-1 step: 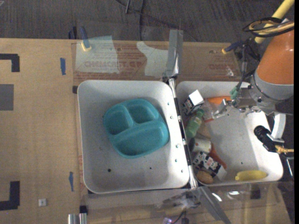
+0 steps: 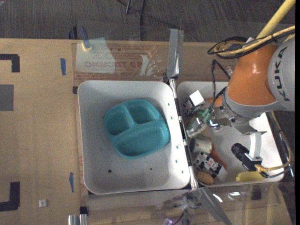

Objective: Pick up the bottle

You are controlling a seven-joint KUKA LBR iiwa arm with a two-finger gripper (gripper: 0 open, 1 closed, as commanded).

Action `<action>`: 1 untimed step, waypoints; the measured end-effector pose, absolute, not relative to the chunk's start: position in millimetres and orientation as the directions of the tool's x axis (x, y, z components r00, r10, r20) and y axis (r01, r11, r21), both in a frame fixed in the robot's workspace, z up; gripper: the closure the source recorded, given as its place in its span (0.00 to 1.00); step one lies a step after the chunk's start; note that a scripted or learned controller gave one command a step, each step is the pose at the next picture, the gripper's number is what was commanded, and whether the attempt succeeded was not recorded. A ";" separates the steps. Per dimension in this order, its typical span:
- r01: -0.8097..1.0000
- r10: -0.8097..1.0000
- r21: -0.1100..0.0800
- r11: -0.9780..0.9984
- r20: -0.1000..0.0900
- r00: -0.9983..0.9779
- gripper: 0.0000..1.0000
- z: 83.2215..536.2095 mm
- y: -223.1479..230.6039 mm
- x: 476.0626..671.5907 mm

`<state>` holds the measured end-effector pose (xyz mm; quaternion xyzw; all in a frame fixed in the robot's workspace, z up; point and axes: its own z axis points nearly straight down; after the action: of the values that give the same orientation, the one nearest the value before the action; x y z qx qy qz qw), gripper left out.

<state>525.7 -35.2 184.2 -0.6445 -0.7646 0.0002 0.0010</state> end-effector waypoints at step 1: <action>0.981 0.981 -0.002 0.192 0.001 -0.192 0.00 184.3 27.6 503.1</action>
<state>503.1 27.6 184.3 -0.6356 -0.7721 0.0004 0.0011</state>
